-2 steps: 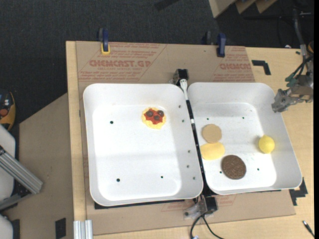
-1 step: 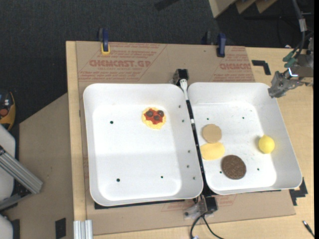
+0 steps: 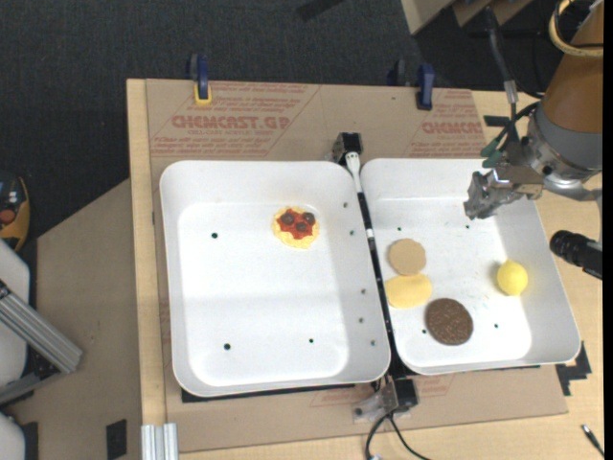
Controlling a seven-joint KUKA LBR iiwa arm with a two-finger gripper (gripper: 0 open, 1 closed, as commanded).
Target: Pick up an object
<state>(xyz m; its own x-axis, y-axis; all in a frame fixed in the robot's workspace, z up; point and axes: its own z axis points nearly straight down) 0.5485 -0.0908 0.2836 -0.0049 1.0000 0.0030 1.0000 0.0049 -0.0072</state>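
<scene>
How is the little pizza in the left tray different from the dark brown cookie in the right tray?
The pizza is yellow with red sauce and dark spots on top; the cookie is plain dark brown. The pizza lies alone in the left tray, toward its back; the cookie sits near the front of the right tray, close to a yellow piece. The cookie looks slightly larger. Both are round, flat and lie face up.

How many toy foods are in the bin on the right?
4: a tan cookie near the divider, a yellow piece touching it below, a brown cookie at the front, and a lemon by the right wall.
</scene>
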